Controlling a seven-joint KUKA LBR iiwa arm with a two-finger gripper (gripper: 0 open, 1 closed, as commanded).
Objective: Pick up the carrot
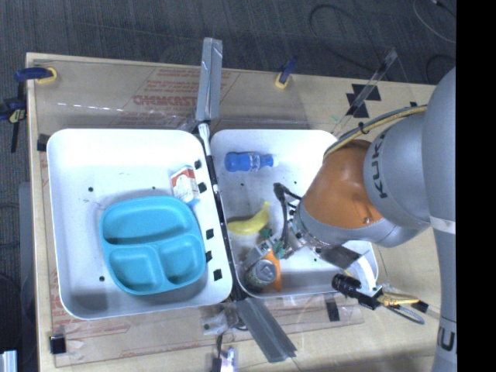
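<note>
- Carrot [273, 253]: small orange piece with a green end, lying in the right bin [310, 139] just below and to the left of the jaws, apparently touching or nearly under their tips.
- Jaws: tucked under the grey-and-orange wrist [341, 196]; impossible to tell whether open or closed, and nothing visibly gripped.
- Best to centre over the orange body rather than the green end, come straight down, and close across the narrow width.
- Can [263, 272]: pressed against the carrot on the side away from the jaws; likely to get nudged or pinched along with it, so keep the descent tight.
- Banana [249, 222]: just left of the jaws, close enough to snag.
- Blue bottle [248, 161]: well beyond the jaws, no concern.
- Blue divided plate [151, 242]: far left, in the other bin.
</note>
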